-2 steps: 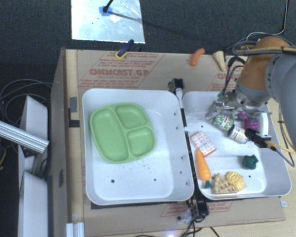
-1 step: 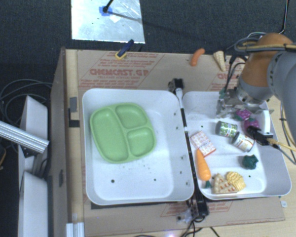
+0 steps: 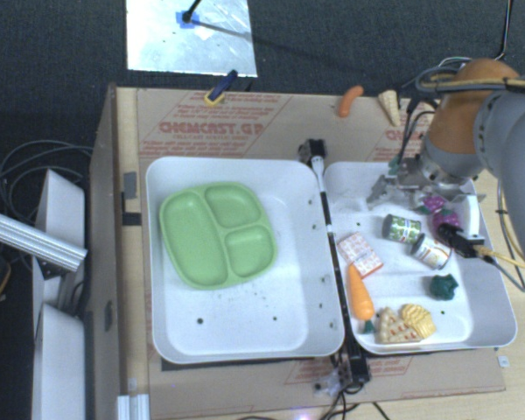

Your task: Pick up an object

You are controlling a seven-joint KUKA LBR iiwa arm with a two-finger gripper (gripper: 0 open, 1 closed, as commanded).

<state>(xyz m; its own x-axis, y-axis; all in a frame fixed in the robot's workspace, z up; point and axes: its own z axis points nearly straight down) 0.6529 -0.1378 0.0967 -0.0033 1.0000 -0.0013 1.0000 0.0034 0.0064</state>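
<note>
The grey arm (image 3: 499, 129) reaches in from the right with its claw (image 3: 394, 185) low over the far part of the right bin (image 3: 490, 313), and whether it is spread or pressed together I cannot tell. That bin holds a green can (image 3: 402, 228), a white jar (image 3: 430, 253), a checked packet (image 3: 360, 253), a carrot (image 3: 360, 293), a yellow corn piece (image 3: 406, 323), a purple item (image 3: 435, 205) and a dark green piece (image 3: 442, 285). In the left of the 2 bins (image 3: 184, 326) lies a green divided plate (image 3: 217, 234).
</note>
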